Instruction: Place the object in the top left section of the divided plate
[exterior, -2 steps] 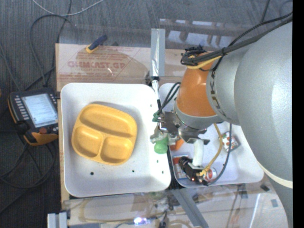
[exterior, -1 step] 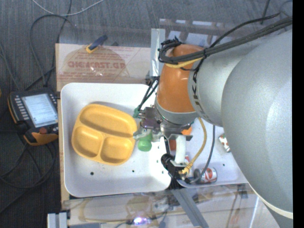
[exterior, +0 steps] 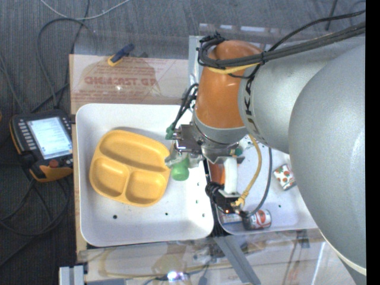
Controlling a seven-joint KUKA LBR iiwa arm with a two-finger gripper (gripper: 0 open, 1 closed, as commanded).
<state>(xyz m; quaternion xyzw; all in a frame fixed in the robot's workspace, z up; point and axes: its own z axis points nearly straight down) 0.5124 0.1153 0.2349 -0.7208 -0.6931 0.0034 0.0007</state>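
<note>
A yellow divided plate (exterior: 129, 166) with three sections lies in the left white bin (exterior: 142, 224). My gripper (exterior: 177, 161) hangs from the orange-banded wrist over the strip between the two bins, just off the plate's right rim. It is shut on a small green rounded object (exterior: 180, 172), which sits at the fingertips beside the plate's right edge, above the bin floor. The arm's bulk hides most of the right bin.
In the right bin (exterior: 288, 209) lie a red and white can (exterior: 259, 219), a small red and white item (exterior: 284, 176) and an orange and white piece (exterior: 228, 174). A teach pendant (exterior: 41, 140) rests on the floor at left. Cardboard (exterior: 124, 83) lies behind the left bin.
</note>
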